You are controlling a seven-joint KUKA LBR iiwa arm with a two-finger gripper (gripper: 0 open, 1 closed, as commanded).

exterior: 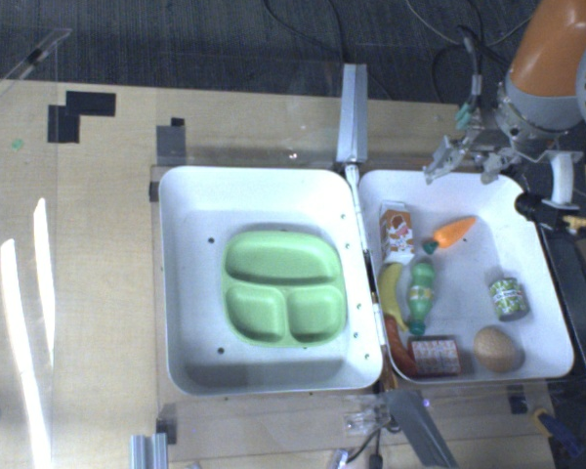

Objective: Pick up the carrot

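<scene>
Carrot (456, 231) lies in the right bin (547, 301), in its upper middle part, orange and tilted, with its thick end up to the right and its tip down to the left. Its tip is just beside the cap of a green bottle (421, 287), which lies lengthwise below it. Left of the bottle are a small carton (397, 233) and, below that, a banana (391, 293) along the bin's left wall. A snack pack (435, 356) sits at the bottom, a brown egg-shaped thing (497, 349) to its right, and a small can (509, 298) above that.

Above the carrot, over the bin's top rim, hangs the gripper (471, 161), fingers spread apart and clasping nothing, well clear of the carrot. The left bin (186, 262) bears a green tray (282, 286) with three compartments.
</scene>
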